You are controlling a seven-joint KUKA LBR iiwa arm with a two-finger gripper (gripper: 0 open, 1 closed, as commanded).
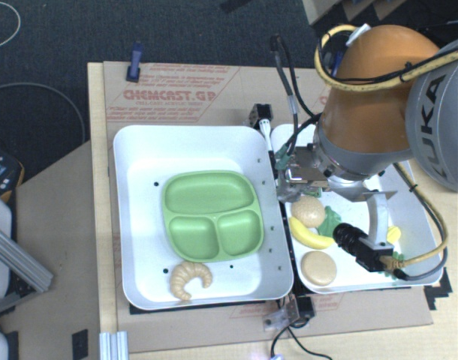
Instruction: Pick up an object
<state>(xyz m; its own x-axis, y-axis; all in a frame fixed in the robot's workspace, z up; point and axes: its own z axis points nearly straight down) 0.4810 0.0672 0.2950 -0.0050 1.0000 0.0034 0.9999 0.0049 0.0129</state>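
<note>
On the left, a brown board (176, 96) lies on the surface under both bins, and red print across its top reads "CHEMCAST G P", with smaller lines below too fine to read; a small blue clip (134, 62) sits at its upper left edge. The left bin (131, 201) holds a green divided plate (212, 214) with one long section at the top and two smaller ones below, lying flat near the bin's middle. Just below the plate lies a croissant (190, 279), its long axis running roughly left to right, curved so both tips point down toward the bin's near wall. In the right bin (417, 272), close to the wall it shares with the left one, a tan rounded object (309, 212) sits above a banana (310, 237), whose long axis runs from upper left to lower right with its ends curling upward; a green item (333, 220) shows just to the right of these, mostly hidden. Below the banana lies a pale round bun (319, 268). A small yellow piece (394, 235) lies farther right. The arm (372, 96) with its orange band hangs over the right bin's upper half, the letters "KU" legible on its grey casing at the right edge. The pincer (298, 177) sits just above the tan object, and I cannot tell how it stands.
</note>
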